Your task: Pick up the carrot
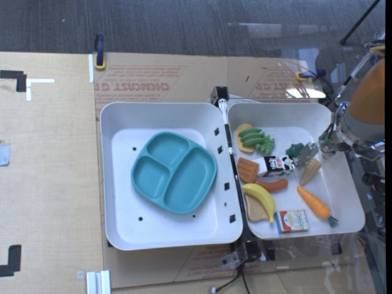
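task: pick up carrot | carrot [314, 203] lies untouched in right bin [350, 182] | jaws [328, 141] near far rim, state cannot tell | reach, grasp, lift all remain

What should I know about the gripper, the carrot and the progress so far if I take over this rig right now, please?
Gripper: at the right bin's far right side, above the toy food; finger state unreadable, nothing seen held.
Carrot: lying in the right bin's near right corner, beside the small carton, away from the gripper.
Teal divided plate: in the left bin.
Done: nothing visible yet; the carrot is unlifted.
Left: move to the carrot, grasp it, lift it.
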### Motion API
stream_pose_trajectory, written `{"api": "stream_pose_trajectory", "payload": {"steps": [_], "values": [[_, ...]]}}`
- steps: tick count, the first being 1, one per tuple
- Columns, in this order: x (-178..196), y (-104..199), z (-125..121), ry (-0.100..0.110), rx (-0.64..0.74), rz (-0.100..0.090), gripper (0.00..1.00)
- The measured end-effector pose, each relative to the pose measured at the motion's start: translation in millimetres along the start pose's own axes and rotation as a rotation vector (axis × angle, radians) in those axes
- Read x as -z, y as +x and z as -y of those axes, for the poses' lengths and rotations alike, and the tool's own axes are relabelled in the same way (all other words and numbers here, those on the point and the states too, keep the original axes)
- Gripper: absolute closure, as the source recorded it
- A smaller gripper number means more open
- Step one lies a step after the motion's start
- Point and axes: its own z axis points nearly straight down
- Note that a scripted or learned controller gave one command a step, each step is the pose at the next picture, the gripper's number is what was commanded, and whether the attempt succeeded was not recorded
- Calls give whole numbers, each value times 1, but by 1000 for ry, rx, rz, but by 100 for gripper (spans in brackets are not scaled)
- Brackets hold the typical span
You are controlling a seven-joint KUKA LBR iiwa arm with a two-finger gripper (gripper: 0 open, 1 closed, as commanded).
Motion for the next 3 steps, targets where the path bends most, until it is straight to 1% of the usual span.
{"api": "stream_pose_trajectory", "payload": {"steps": [1, 2, 3], "values": [[-20, 10, 62, -3, 409, 1, 0], [-10, 9, 60, -7, 402, 4, 100], [37, 49, 40, -4, 356, 3, 100]]}}
